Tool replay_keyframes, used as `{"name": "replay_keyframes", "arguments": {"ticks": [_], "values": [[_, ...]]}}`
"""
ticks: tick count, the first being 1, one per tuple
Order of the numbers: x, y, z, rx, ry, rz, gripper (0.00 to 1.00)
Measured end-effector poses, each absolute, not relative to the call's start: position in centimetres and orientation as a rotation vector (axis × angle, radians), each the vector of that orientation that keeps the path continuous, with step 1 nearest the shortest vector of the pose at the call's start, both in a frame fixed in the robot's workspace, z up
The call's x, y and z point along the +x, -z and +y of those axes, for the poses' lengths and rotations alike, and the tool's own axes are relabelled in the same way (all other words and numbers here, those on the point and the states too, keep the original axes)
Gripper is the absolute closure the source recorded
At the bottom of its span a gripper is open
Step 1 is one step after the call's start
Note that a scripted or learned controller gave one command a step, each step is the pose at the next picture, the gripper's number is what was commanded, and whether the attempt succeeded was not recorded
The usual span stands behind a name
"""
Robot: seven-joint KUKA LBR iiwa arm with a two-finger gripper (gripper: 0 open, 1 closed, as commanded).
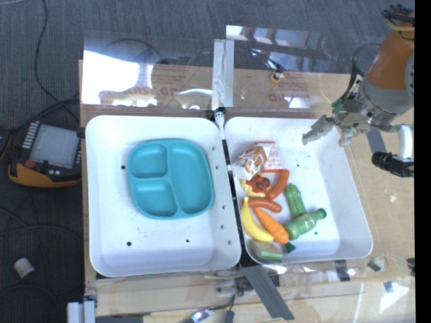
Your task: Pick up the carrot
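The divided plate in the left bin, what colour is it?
The divided plastic plate is turquoise blue, seen best in the camera view.

Robotics lab, white bins (108, 247), teach pendant (42, 153), floor cables (40, 46)

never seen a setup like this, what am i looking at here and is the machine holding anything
This is one camera fixed above a bench, looking down at a slant. The grey and orange thing at the right is a robot arm; its gripper hangs over the top edge of the right bin, with nothing between its fingers. The left bin holds a blue divided plate. The right bin holds toy food in a heap: an orange carrot, a yellow banana, a green bottle and a snack packet.
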State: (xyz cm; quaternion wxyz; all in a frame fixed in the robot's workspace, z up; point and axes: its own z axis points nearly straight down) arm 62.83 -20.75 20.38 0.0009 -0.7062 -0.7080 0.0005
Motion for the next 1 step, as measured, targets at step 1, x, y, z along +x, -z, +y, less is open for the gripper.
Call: {"name": "replay_keyframes", "arguments": {"ticks": [1], "values": [[62.87, -21.27, -20.65, -2.215, -0.004, -2.226, 1.0]]}}
